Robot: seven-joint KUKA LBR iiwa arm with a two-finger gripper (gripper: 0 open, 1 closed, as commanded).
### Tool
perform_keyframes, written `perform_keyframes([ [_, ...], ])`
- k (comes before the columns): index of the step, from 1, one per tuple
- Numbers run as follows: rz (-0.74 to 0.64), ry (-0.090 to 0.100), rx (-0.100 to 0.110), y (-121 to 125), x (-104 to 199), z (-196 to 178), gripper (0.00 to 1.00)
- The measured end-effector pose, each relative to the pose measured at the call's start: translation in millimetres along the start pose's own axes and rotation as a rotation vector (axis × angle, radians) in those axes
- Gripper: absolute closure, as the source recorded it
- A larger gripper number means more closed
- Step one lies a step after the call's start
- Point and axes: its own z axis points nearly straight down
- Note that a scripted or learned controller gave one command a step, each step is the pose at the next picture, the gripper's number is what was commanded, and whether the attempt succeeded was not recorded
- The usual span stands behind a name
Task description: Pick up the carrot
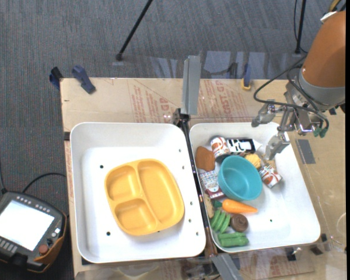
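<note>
The orange carrot [240, 206] lies on its side in the right bin [291, 214], just below a teal bowl [240, 178] and pointing right. My gripper [268, 134] hovers over the bin's far right part, above and to the right of the bowl and well clear of the carrot. Its two grey fingers [274, 145] are spread open with nothing between them. The arm's orange band sits at the upper right.
Around the bowl lie a dark packet [240, 146], small cans [271, 177], a brown item [205, 158], green pea pods [220, 221] and a brown disc [240, 222]. The left bin [87, 156] holds a yellow divided plate [144, 197]. A tablet [20, 223] lies on the floor at the left.
</note>
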Motion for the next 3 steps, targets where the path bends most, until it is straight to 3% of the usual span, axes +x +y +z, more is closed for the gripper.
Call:
perform_keyframes([
  [1, -0.079, 0.011, -0.004, 47.9, 47.4, 115.7, 0.00],
  [2, -0.035, 0.008, -0.002, 29.9, 124.6, 183.4, 0.00],
  [3, -0.529, -0.010, 0.002, 41.1, 130.6, 178.6, 0.00],
])
